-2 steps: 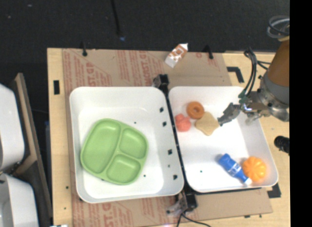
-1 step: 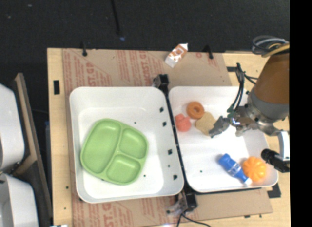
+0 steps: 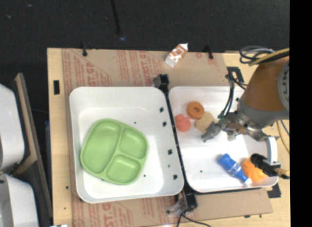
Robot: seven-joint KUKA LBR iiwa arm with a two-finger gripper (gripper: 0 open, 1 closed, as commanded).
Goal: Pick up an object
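Across the table (image 3: pixel 122 65) I see two white bins side by side. Toward the table's left edge, the left bin (image 3: pixel 80 104) carries a green divided plate (image 3: pixel 115 151). Toward the right edge, the right bin (image 3: pixel 204 184) carries the small things, and the arm (image 3: pixel 265 92) comes down over its right half.

My end effector (image 3: pixel 214 132) hangs low near the middle of the right bin. I cannot tell how far it is parted, and I see nothing held in it.

As I judge it, the nearest candidate is the tan block (image 3: pixel 204 122), just beside the end effector on the side toward the table's far edge and a little left. An orange ring (image 3: pixel 195 110) touches the block's far side, and a pink piece (image 3: pixel 183 123) sits farther left near the divider. A blue object (image 3: pixel 232 167) lies toward the near right corner, long axis slanting toward that corner, with an orange object (image 3: pixel 253 171) beside it.
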